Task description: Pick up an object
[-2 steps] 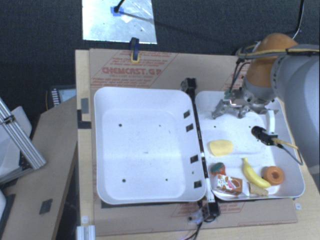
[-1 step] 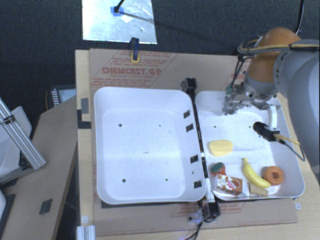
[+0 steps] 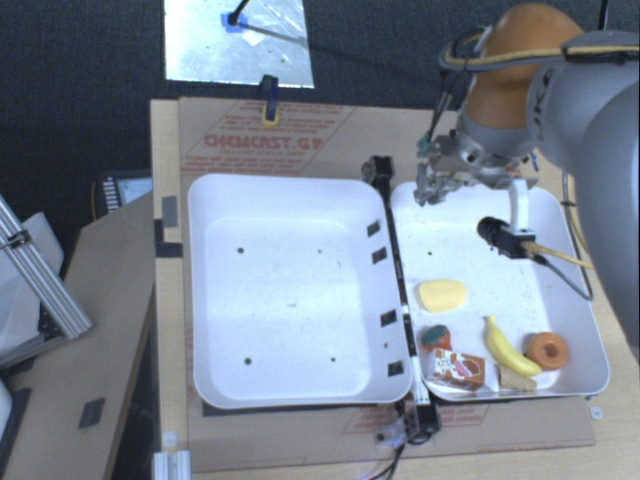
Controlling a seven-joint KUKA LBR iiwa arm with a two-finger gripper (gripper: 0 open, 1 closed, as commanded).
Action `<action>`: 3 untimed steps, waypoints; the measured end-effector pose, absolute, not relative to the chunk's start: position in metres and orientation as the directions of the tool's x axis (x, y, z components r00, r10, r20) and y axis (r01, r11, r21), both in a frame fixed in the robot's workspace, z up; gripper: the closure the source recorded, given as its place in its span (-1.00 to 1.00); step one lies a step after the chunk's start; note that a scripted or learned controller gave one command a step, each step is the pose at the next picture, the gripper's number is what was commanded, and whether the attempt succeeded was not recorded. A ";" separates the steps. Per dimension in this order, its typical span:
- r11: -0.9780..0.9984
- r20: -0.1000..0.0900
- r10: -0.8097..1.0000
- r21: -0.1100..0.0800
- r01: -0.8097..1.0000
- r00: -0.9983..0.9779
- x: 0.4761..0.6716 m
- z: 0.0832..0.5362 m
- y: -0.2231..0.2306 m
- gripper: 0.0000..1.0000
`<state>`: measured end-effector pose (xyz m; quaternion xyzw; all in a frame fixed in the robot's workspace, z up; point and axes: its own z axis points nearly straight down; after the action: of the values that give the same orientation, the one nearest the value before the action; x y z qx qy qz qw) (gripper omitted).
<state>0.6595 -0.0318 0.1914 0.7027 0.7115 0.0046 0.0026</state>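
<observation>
The arm (image 3: pixel 560 78) reaches in from 3 o'clock and its end effector (image 3: pixel 432 190) hangs over the far corner of the right bin (image 3: pixel 580 298), close to the divider between the two bins. Nothing shows between its tips, but they are small and blurred here, so how far apart they stand cannot be told. A black fitting (image 3: pixel 497 233) with a cable sits just toward 4 o'clock of it, over the bin floor.

The candidates for picking all lie in the near half of the right bin. A pale yellow lump (image 3: pixel 441 295) rests alone on the floor at about 6 o'clock from the end effector, well apart from it. Nearer the front rim, a banana (image 3: pixel 505 346) lies at a slant, with an orange ring (image 3: pixel 546 350) just beside it at 3 o'clock. At 9 o'clock of the banana a red-and-white packet (image 3: pixel 457 368) sits in the front corner, with a small red and green piece (image 3: pixel 434 337) touching its far edge. The left bin (image 3: pixel 290 288) holds nothing to pick.

My reading is that the task is at the approach step: no grasp looks made. The next move would call for travel toward 6 o'clock, then a descent. The yellow lump seems the easiest target, since it has free floor all round; the front cluster is crowded and close to the rim, where a finger could strike the wall or nudge a neighbour.
</observation>
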 end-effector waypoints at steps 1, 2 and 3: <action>0.012 0.003 1.000 -0.001 1.000 -0.012 0.637 0.184 0.043 1.00; 0.010 0.002 1.000 0.003 1.000 -0.010 0.642 0.185 0.090 1.00; 0.006 0.001 1.000 0.004 1.000 -0.006 0.643 0.196 0.086 1.00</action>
<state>0.6430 0.0862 0.1958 0.7049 0.7093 0.0018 0.0009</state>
